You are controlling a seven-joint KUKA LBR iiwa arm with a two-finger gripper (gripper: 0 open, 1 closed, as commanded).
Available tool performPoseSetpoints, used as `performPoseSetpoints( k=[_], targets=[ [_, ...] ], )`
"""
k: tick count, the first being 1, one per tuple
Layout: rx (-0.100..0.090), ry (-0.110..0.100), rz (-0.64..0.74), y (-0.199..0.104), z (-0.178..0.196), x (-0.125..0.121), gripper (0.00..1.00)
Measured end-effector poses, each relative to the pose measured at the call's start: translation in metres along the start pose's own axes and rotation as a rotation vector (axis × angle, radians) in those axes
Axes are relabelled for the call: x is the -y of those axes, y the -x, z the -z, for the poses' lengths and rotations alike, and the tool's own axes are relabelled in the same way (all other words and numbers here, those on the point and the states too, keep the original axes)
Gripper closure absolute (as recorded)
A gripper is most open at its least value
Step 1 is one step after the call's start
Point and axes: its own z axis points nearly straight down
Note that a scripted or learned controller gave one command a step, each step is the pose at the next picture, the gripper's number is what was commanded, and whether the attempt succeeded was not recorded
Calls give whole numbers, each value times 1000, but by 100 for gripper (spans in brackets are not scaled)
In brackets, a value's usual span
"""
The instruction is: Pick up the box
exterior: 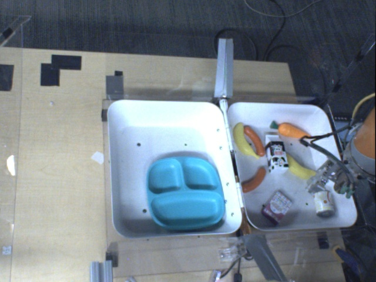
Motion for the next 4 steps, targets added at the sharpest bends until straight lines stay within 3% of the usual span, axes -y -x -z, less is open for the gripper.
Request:
performPoseSetpoints(
  k=[1,2,3,4],
  targets=[
    [6,2,-247,25,-47,-17,100],
    [5,1,191,1,52,0,100],
    [5,1,276,13,53,-9,100],
    [8,1,611,31,187,-35,100]
  ],
)
